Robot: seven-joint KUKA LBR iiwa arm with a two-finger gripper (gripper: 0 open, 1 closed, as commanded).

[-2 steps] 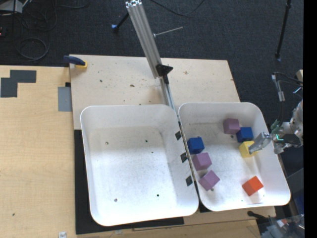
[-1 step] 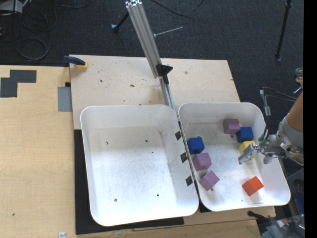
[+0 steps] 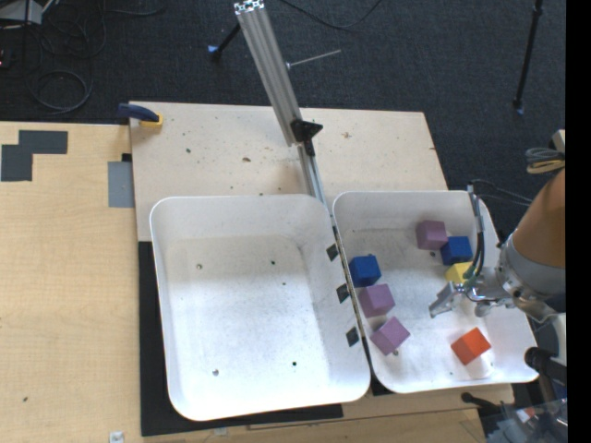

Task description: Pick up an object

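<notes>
The right bin point(image 3: 406, 209) holds several small cubes. Near its left wall sit a blue cube point(image 3: 365, 269), a purple one point(image 3: 376, 298) and another purple one point(image 3: 391, 334). Toward the back right lie a purple cube point(image 3: 430, 234), a blue cube point(image 3: 456, 249) and a yellow cube point(image 3: 459, 271). An orange cube point(image 3: 472, 346) rests near the front right corner. My gripper point(image 3: 459, 309) hangs over the bin's right half, just in front of the yellow cube and behind the orange one. Its fingers are spread open with nothing between them.
The left bin point(image 3: 242, 303) stands beside the right one, with black clips along their shared wall. A slanted aluminium post point(image 3: 277, 81) rises behind the bins. The arm's body covers the right bin's right rim. A blue-and-yellow clamp point(image 3: 140, 113) lies at the board's back left.
</notes>
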